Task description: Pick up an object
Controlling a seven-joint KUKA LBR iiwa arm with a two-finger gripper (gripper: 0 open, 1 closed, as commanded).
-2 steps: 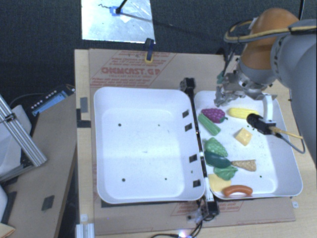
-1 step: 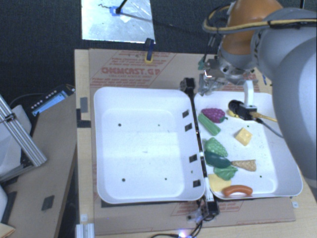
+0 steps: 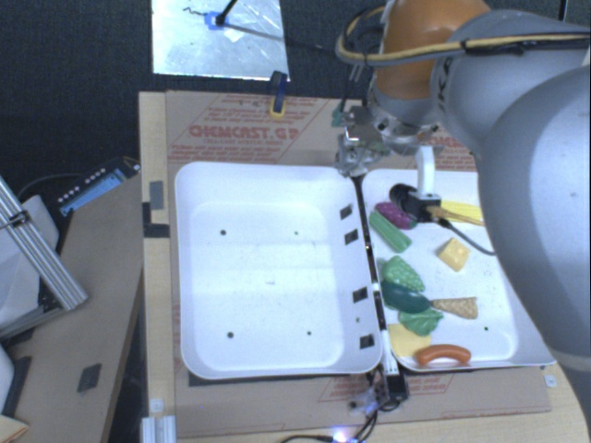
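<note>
Where the two bins meet at their far edge, the pincer [image 3: 354, 161] hangs over the rims, at the end of the grey arm [image 3: 517, 90] with its glossy orange band. The pincer's tip is small and blurred against the white plastic. Whether it is open or shut cannot be told, and no object can be seen in its hold.

Both bins are shallow trays of smooth white plastic with rounded corners. The left bin [image 3: 199, 275] and the right bin [image 3: 494, 335] sit side by side on a printed cardboard sheet [image 3: 240, 129]. Four small black clips [image 3: 352, 237] run along their shared wall.

The objects to pick all lie in the right bin, nearer the camera than the pincer and apart from it:
- A purple piece [image 3: 394, 215], knobbly and oval, lies closest to the pincer.
- A green pod [image 3: 390, 232], long and smooth, lies just beside the purple piece.
- A yellow strip [image 3: 464, 214], flat, lies toward the arm.
- A yellow block [image 3: 452, 254], wedge-shaped, lies apart from the others.
- A green leafy piece [image 3: 403, 271], ridged, touches a dark teal piece [image 3: 404, 295].
- A tan cone [image 3: 458, 307], textured, lies beside a second green leaf [image 3: 421, 321].
- A pale yellow piece [image 3: 403, 340] and a curved red sausage [image 3: 441, 354], both glossy, lie at the near rim, farthest from the pincer.
</note>
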